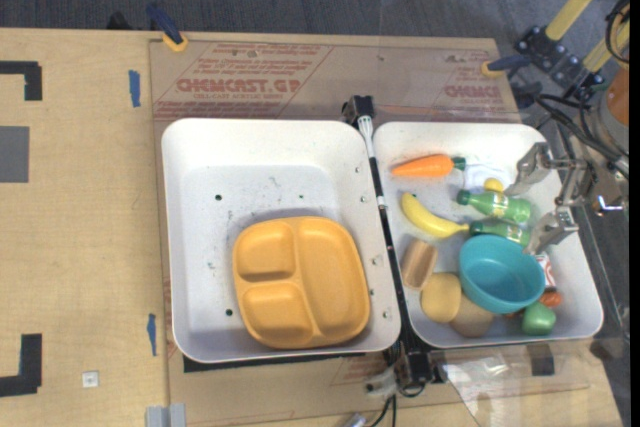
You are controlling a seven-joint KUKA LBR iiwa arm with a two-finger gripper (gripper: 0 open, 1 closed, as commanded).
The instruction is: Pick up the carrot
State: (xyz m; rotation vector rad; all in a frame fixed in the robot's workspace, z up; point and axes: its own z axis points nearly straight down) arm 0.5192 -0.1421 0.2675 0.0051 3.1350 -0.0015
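Carrot lies at top of right bin, above banana, apart from gripper. Gripper over bin's right side, 2 fingers spread, grasping nothing. Yellow tray in left bin.

Two bins, one yellow plate, one carrot, one banana, one green bottle, one teal bowl.
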